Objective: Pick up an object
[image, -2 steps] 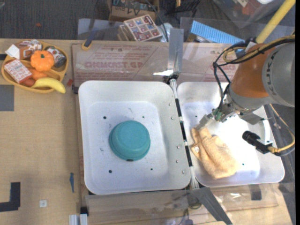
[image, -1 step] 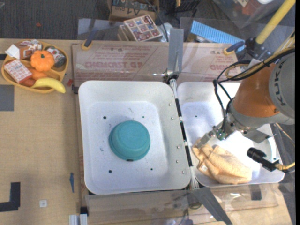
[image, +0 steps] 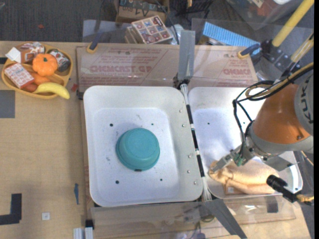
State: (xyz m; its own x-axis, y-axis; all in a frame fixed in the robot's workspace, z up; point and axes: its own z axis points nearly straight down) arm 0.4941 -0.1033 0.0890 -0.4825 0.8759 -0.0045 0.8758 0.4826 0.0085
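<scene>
Upper left of the frame: one yellow dish (image: 11, 81) on the bench, holding one banana (image: 53, 89), one small orange pumpkin (image: 45, 63) and several small packets (too small to count surely).

Centre: two shallow white bins side by side. The left bin (image: 94, 133) holds one teal bowl (image: 138, 149), upside down, round, sitting near the middle of the bin floor.

Behind the bins, top centre: a patterned box (image: 148, 29) and flat cardboard sheets with red lettering (image: 129, 66).

The right bin (image: 209, 118) holds one tan, pale-peach object (image: 246, 179) in its lower part, near the front wall. It is long, lumpy and soft-looking, lying on its side, with its left end pointing toward the divider between the bins (what it is I cannot tell).

Right edge: one arm (image: 284, 121), grey with an orange band, reaching down into the right bin. The gripper (image: 234, 159) sits just over the tan object's upper left part; whether it touches, and how the fingers stand, I cannot tell.
</scene>
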